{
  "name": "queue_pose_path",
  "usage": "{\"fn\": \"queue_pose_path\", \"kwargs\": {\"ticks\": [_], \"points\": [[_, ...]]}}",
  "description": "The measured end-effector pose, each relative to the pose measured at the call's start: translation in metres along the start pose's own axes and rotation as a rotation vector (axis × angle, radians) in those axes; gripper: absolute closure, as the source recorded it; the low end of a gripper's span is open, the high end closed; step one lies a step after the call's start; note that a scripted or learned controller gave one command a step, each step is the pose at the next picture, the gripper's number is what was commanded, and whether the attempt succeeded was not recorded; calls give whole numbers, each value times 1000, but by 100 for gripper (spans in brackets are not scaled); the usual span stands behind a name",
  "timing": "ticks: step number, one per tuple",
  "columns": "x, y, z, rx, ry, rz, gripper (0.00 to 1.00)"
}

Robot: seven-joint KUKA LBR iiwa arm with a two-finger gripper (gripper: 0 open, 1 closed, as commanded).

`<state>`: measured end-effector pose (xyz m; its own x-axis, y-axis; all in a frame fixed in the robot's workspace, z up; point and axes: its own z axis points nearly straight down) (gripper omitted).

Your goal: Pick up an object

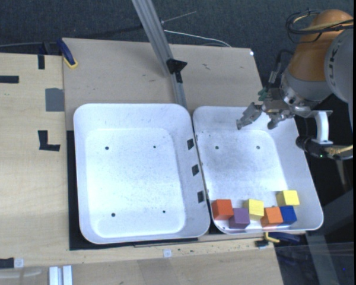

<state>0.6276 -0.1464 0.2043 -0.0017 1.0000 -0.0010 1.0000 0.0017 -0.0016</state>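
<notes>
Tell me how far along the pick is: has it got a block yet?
Not yet, by this view. Done: the gripper has reached the far rim of the right bin, fingers spread with nothing between them. In hand: nothing. Left: the whole pick. The blocks lie clustered at that bin's near edge, among them the orange block, purple block and blue block, well apart from the gripper.

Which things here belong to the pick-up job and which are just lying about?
For the job:
- pincer, fingers spread, holding nothing
- orange block
- purple block
- yellow block
- second orange block
- blue block
- second yellow block
- right bin

Lying about:
- left bin
- metal pole
</notes>
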Motion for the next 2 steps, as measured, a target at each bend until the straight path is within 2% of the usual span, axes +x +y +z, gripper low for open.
{"fn": "queue_pose_path", "kwargs": {"ticks": [1, 2], "points": [[12, -14, 110, 9, 2, 0, 0], [13, -12, 95, 1, 3, -1, 100]]}}
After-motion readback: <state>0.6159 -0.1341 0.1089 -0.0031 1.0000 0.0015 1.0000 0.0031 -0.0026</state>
